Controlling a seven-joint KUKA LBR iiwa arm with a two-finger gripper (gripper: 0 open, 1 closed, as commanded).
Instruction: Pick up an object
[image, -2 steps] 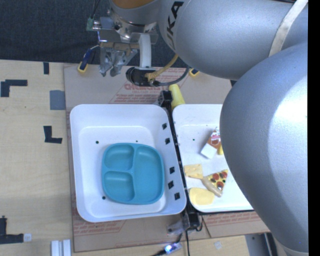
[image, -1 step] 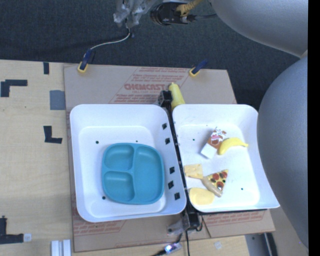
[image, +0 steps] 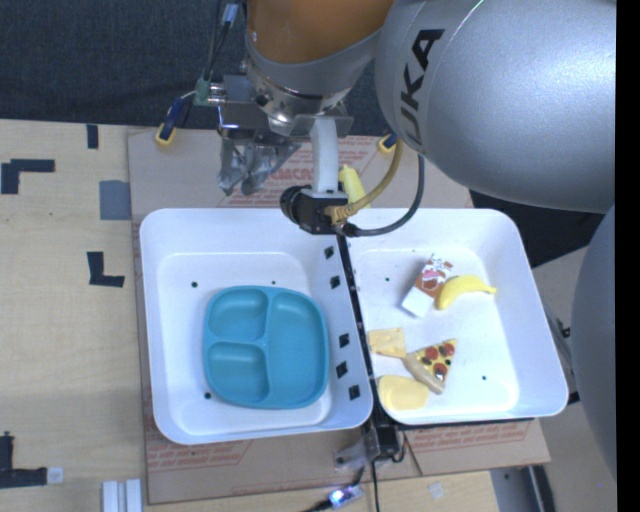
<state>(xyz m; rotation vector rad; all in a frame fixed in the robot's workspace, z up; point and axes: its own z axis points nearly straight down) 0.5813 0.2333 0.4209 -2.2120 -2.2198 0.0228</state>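
My gripper (image: 248, 172) hangs beyond the far rim of the left bin (image: 152, 300), over the cardboard, with nothing visibly in it. The right bin (image: 530, 310) holds a yellow banana (image: 467, 290) and a small white carton (image: 427, 287) with a red picture side by side. Nearer the front lie a pale yellow cheese wedge (image: 387, 342), a pizza slice (image: 436, 362) and a round yellow piece (image: 402, 393). A blue divided plate (image: 266, 346) lies flat in the left bin. The gripper is well apart from all of them.
The big grey arm covers the upper right of the view and overhangs the right bin's far corner. A black fitting with a yellow cable (image: 318, 210) sits at the far end of the divider between the bins. Cardboard lies under both bins.
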